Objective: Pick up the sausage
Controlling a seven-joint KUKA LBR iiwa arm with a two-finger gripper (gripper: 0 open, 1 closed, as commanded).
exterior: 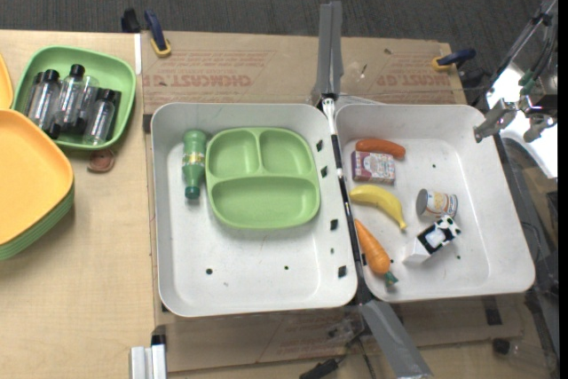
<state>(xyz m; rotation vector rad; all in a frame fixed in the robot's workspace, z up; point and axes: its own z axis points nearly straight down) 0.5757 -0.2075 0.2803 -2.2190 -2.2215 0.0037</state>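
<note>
The sausage (380, 147) is a short orange-red link lying crosswise near the far edge of the right bin (479, 191), just behind a small pink carton (373, 166). My gripper (508, 118) hangs at the right bin's far right rim, well to the right of the sausage and apart from it. Nothing lies between gripper and sausage except bare bin floor.
The right bin also holds a banana (380, 203), a carrot (373, 248), a small can (438, 204) and a black-and-white toy (438, 235). In the left bin (177, 271) sit a green divided plate (263, 177) and a green bottle (193, 162). A tray of vials (75, 98) and orange plates (27, 182) lie far left.
</note>
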